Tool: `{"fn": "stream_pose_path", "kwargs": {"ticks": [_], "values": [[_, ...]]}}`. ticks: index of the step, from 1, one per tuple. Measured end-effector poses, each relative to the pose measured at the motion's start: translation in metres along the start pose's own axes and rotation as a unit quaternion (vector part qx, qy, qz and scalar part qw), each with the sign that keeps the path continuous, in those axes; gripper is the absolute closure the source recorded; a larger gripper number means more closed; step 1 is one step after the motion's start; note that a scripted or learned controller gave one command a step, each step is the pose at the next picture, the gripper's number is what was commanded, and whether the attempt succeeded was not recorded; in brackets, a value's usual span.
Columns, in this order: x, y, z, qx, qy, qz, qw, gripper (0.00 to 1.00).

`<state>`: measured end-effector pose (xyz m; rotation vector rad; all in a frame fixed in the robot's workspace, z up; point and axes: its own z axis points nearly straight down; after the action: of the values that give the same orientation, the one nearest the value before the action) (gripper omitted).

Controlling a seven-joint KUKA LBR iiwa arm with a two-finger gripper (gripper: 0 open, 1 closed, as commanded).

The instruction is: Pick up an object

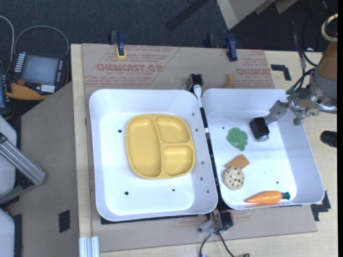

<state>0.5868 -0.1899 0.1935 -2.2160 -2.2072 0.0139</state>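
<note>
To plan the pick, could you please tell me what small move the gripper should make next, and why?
Probably a short shift toward the green toy. The gripper hangs over the back corner of the right bin, apart from every item, and the green toy lies nearest, with bare floor around it.

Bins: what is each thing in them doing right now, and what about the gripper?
Plate: flat in the left bin, all three sections empty.
Green piece: lying alone in the right bin.
Cracker: flat, touching the cookie.
Cookie: flat, just below the cracker.
Carrot: on its side by the near wall.
Gripper: over the right bin's far right corner, away from the food.
</note>
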Motion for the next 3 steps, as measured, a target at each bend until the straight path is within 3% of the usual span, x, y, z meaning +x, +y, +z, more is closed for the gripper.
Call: {"fn": "stream_pose_path", "kwargs": {"ticks": [1, 3], "values": [[0.001, 0.003, -0.009, -0.008, -0.002, -0.002, 1.0000, 0.00], [0.004, 0.009, 0.106, -0.005, -0.001, -0.002, 1.0000, 0.00]]}}
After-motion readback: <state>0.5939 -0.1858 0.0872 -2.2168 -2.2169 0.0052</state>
